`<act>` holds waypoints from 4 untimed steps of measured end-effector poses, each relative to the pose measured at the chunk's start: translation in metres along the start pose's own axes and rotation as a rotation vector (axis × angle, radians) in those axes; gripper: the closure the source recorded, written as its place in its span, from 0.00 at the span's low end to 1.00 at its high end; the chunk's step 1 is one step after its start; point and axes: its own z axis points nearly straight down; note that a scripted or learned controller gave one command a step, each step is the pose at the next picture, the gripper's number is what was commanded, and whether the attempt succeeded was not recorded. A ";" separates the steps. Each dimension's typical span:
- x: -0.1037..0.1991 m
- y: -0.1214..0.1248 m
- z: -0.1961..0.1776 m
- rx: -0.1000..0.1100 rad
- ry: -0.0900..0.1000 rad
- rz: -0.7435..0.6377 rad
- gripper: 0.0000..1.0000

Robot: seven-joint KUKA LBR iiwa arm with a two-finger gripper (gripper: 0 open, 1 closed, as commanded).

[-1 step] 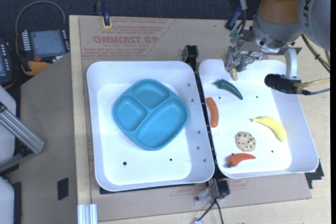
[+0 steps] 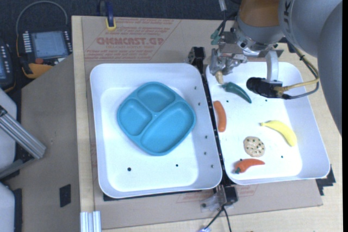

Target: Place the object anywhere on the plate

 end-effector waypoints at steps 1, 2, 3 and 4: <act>0.053 0.005 -0.010 -0.007 -0.001 0.000 1.00; 0.107 0.016 -0.016 -0.007 0.000 0.000 1.00; 0.152 0.027 0.009 -0.005 -0.002 0.002 1.00; 0.149 0.027 0.007 -0.006 -0.003 0.005 0.00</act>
